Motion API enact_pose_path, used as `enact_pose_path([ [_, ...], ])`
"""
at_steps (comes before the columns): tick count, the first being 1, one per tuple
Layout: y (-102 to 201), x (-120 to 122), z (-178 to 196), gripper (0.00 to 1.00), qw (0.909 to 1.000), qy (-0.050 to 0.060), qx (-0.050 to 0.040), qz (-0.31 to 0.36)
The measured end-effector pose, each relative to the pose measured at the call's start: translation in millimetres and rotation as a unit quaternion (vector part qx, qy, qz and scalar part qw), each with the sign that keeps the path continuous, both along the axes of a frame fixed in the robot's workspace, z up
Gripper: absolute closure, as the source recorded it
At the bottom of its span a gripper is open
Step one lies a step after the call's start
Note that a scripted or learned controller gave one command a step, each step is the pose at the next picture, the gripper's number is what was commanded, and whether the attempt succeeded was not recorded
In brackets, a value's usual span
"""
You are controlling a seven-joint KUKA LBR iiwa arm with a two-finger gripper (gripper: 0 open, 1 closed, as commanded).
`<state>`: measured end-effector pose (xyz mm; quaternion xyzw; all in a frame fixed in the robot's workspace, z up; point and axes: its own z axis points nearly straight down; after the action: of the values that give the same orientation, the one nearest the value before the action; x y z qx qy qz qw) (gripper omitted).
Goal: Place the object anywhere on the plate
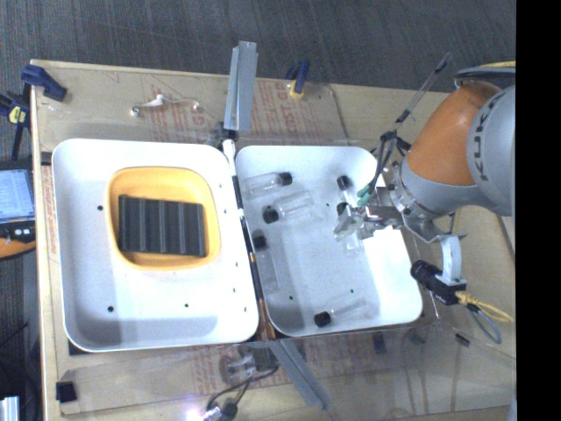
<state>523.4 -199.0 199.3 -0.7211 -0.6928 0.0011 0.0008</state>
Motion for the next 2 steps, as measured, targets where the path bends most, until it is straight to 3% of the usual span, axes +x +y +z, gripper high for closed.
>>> enact_pose_path([
  [1,59.7,17.9,73.5,1.0,0.9992,-0.001,0.0004,0.041],
  [2,109.5,84.1,48.1,1.0,0.9819,-0.001,0.0003,0.189],
])
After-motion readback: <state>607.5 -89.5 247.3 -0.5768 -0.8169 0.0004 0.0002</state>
